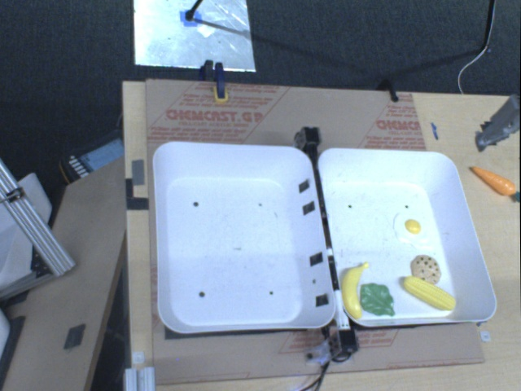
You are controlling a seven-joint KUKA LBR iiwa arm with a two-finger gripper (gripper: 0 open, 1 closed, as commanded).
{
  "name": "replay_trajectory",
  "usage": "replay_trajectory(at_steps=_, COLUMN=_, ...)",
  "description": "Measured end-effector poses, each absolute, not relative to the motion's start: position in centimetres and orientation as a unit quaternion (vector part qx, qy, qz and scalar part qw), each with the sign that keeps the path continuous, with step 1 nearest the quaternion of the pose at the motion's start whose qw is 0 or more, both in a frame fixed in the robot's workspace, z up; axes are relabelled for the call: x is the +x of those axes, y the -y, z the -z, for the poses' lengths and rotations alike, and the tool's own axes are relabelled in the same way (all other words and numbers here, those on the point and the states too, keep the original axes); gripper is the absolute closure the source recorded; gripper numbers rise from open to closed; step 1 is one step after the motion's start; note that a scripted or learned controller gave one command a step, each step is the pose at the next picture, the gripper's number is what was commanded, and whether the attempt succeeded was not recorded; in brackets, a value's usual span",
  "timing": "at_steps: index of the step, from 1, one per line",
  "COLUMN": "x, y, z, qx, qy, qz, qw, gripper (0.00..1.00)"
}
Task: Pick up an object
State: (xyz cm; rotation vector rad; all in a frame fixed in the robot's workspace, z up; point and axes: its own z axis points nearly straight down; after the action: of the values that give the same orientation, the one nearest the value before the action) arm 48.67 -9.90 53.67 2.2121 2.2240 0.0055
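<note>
The right bin (452, 177) holds several small items near its front. A yellow banana (352, 290) lies at the front left, with a green leafy piece (377, 299) touching its right side. A yellow corn cob (429, 293) lies at the front right, and a round brown cookie (424, 267) sits just behind it. A small yellow lemon-like piece (413, 226) rests further back. My gripper (496, 130) is at the far right edge, outside the bin and well above the bench, grey and partly cut off.
The left bin (163, 218) stands beside the right one, black clips (313, 210) joining them. An orange carrot (493, 180) lies on the bench right of the bins. A shiny metal sheet (194, 23) lies behind. An aluminium frame (28, 218) stands at left.
</note>
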Motion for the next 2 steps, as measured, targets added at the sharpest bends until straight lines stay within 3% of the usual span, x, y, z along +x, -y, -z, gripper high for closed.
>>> replay_trajectory(at_steps=1, x=48.7, y=10.0, z=-54.7, qx=0.704, qy=-0.71, qz=-0.0022, qw=0.004, gripper=1.0)
replay_trajectory(at_steps=2, x=55.6, y=-2.2, z=-53.3, qx=0.701, qy=-0.713, qz=-0.0013, qw=-0.001, gripper=1.0)
